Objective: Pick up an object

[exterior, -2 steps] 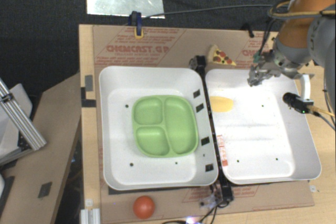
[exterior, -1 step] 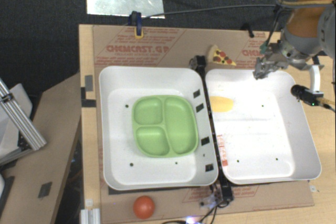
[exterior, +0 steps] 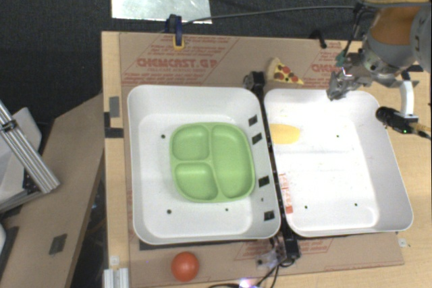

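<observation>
Yellow, flattish oval object [exterior: 284, 134] lies in the right-hand shallow white bin [exterior: 364, 212], close against that bin's left wall and toward its far end, its long axis running across the bin. From where I stand the grey arm's hand [exterior: 337, 91] hangs over the same bin's far rim, so the yellow piece sits to its left and a little nearer me, well apart from it. Whether the hand is open or closed I cannot tell, and I see nothing caught in it.
</observation>
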`<action>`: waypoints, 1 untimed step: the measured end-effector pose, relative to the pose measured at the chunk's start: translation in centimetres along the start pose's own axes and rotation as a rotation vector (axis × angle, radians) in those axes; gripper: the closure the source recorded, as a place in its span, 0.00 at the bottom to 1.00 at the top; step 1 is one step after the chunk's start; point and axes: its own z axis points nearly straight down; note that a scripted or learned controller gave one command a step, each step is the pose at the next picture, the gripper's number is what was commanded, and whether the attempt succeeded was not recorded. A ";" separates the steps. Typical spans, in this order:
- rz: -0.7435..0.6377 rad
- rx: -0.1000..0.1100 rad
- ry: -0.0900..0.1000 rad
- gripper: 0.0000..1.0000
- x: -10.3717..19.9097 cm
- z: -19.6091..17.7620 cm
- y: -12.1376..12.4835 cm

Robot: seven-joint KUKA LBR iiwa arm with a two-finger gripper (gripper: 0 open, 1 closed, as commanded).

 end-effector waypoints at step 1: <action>-0.006 0.001 0.002 1.00 6.2 -0.9 -0.7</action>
